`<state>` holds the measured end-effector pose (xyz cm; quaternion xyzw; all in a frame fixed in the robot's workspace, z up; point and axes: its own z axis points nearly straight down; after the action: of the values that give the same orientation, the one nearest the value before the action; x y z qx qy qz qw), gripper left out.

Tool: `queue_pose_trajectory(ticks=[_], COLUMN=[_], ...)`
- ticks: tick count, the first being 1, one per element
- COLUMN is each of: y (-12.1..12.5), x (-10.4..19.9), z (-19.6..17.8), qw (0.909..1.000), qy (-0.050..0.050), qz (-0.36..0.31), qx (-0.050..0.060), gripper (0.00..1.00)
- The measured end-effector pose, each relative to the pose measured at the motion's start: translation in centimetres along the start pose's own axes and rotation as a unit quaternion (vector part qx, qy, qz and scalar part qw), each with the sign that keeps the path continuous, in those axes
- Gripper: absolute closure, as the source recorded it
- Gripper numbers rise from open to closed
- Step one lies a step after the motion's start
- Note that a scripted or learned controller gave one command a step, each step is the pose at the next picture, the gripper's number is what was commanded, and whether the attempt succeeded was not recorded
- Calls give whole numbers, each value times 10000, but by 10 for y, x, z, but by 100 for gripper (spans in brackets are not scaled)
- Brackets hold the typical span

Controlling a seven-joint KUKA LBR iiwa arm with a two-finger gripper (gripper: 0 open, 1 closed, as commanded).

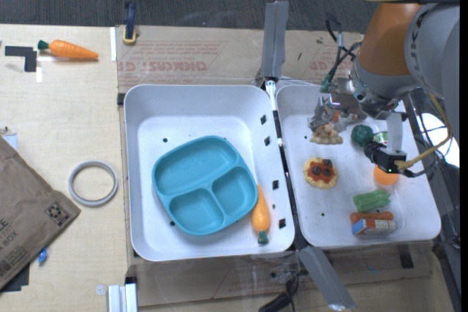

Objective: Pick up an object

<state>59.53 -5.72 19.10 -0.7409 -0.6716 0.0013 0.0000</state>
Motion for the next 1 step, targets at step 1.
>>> queue_pose_trajectory(ticks=[1], y=[-32], x=[3], z=[1], qw=[9991], qy=[4], qz=[430], qx=[16], gripper=[100])
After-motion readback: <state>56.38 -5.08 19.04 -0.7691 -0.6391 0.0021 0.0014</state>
